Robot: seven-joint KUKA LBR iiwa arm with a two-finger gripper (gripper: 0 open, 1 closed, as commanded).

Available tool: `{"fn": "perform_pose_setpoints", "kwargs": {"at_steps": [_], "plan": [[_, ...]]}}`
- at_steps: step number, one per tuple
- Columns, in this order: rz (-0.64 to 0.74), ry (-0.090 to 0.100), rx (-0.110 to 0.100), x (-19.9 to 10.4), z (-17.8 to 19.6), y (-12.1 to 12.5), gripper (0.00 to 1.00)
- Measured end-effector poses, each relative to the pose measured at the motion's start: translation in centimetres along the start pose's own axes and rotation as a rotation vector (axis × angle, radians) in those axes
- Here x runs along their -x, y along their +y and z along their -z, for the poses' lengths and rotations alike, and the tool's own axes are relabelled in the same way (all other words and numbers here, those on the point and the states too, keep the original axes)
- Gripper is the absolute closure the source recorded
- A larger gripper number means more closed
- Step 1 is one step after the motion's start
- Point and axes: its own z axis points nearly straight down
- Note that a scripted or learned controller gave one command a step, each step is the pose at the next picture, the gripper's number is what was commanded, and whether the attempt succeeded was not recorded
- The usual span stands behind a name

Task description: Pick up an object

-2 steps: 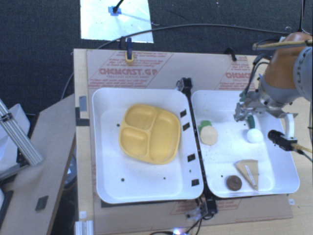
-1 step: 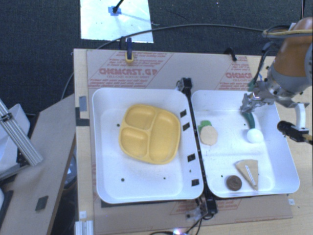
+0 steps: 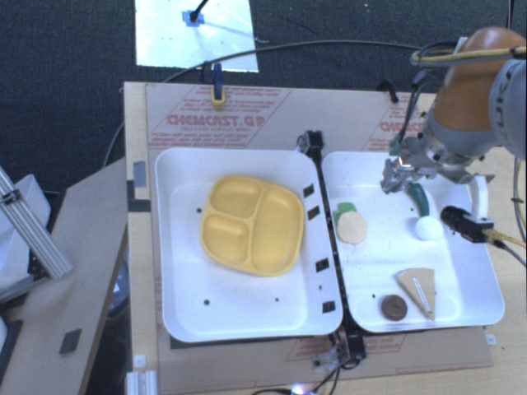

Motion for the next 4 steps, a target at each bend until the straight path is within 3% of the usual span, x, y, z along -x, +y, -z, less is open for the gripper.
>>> {"fn": "perform_pose_setpoints", "kwargs": {"at_steps": [4], "plan": [[0.001,-0.001,-0.003,-19.9,-1.6,-6.5,1.00]]}}
